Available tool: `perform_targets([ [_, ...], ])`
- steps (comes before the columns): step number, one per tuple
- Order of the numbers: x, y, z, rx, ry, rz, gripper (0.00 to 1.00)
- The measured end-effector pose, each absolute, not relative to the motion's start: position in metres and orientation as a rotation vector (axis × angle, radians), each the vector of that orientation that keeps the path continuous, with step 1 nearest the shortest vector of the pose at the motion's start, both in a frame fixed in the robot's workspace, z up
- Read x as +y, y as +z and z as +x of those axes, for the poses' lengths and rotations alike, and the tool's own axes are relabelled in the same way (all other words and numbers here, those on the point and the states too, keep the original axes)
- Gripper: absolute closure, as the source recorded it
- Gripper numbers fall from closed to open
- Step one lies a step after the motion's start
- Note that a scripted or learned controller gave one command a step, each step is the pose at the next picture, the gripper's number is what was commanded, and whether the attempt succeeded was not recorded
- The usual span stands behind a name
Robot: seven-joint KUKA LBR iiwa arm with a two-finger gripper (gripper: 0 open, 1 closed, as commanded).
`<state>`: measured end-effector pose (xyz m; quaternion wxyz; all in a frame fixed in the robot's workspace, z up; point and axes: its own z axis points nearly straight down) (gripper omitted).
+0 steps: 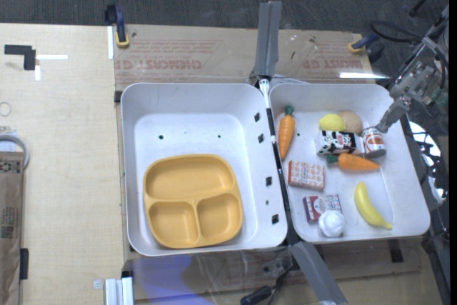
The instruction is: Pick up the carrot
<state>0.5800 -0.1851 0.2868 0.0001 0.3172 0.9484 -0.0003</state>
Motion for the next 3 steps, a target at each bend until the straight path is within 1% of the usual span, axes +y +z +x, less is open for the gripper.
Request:
perform_targets([
  [1, -0.180, 0.269, 0.628, 3.102, 0.000, 0.471, 0.00],
  [2, -0.177, 0.261, 0.635, 3.135, 0.000, 0.098, 0.00],
  [3, -0.197, 0.243, 0.584, 3.116, 0.002, -0.380, 0.00],
])
